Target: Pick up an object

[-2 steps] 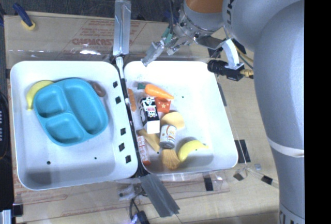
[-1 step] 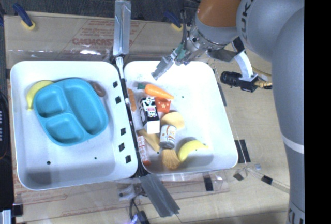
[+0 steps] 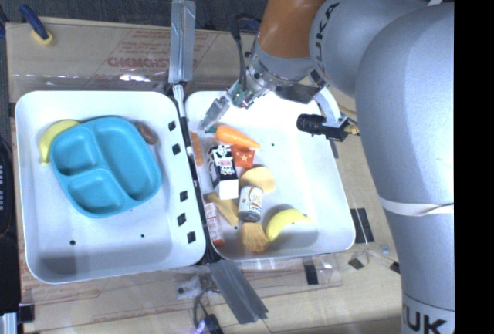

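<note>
My gripper (image 3: 216,113) reaches down into the back left corner of the right bin (image 3: 332,193), just above and left of an orange carrot (image 3: 236,136). Its grey fingers (image 3: 218,108) point toward the bin's left wall. Nothing shows between them. In front of the carrot lie a black-and-white carton (image 3: 222,160), a red piece (image 3: 245,158), a small white block (image 3: 228,189), a bottle with a tan cap (image 3: 252,197), a yellow lemon-like fruit (image 3: 281,223) and a tan brush (image 3: 251,237).
The left bin (image 3: 31,247) holds a blue divided plate (image 3: 108,164), a yellow banana (image 3: 52,136) behind its left edge and a brown item (image 3: 147,133) at its right. A grey divider (image 3: 181,39) stands between the bins at the back.
</note>
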Controlling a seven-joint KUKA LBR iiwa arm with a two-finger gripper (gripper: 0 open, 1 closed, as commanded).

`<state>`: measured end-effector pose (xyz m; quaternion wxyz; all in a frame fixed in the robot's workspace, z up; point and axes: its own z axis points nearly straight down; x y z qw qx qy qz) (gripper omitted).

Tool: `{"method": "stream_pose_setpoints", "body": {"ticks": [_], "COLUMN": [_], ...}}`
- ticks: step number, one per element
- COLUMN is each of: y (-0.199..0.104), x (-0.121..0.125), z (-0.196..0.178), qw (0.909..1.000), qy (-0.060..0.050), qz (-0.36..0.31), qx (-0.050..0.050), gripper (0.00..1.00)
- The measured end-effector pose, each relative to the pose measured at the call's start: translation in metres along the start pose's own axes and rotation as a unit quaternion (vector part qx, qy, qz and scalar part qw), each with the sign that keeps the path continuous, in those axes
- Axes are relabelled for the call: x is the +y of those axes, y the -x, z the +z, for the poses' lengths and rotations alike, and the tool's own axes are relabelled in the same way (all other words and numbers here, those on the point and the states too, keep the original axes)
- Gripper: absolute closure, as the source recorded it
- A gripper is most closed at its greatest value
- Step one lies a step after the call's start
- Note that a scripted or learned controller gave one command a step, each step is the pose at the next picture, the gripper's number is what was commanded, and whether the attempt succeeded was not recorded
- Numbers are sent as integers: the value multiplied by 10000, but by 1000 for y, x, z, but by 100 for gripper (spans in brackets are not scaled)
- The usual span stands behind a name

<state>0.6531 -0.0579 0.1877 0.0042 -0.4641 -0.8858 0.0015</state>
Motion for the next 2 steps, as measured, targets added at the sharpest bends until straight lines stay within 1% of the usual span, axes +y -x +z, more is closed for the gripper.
{"method": "stream_pose_setpoints", "body": {"ticks": [1, 2], "y": [45, 46], "x": [-30, -26], "z": [93, 77], "qw": [9984, 9986], "qy": [-17, 24], "qz": [567, 534], "qx": [2, -26], "gripper": [0, 100]}}
